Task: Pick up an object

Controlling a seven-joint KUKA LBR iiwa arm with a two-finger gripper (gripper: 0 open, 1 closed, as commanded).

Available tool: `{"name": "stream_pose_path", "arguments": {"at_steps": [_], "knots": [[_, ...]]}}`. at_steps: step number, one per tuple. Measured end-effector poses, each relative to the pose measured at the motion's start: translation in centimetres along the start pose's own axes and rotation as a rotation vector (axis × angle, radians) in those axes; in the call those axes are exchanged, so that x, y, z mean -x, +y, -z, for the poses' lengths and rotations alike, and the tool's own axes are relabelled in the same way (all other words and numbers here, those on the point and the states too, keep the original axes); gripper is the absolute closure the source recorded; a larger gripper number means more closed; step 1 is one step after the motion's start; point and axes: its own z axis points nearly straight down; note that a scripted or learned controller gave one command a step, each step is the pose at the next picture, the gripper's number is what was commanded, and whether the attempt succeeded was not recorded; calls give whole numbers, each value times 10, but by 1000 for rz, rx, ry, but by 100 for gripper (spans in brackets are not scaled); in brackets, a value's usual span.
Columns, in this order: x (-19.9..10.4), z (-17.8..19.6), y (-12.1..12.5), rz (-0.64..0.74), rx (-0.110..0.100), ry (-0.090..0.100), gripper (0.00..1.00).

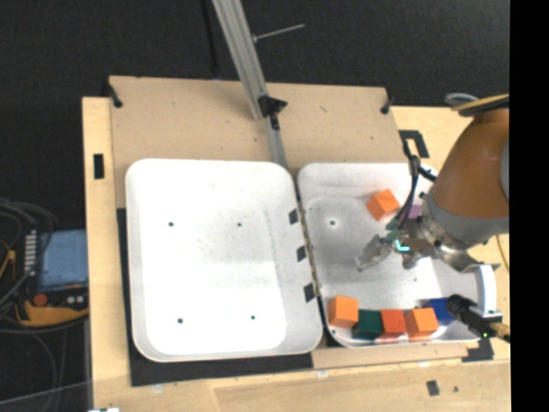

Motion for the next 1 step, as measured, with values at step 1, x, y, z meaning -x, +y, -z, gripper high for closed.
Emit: {"name": "stream_pose_path", "arguments": {"at_steps": [1], "knots": [[0, 2, 1, -3, 6, -1, 0]]}}
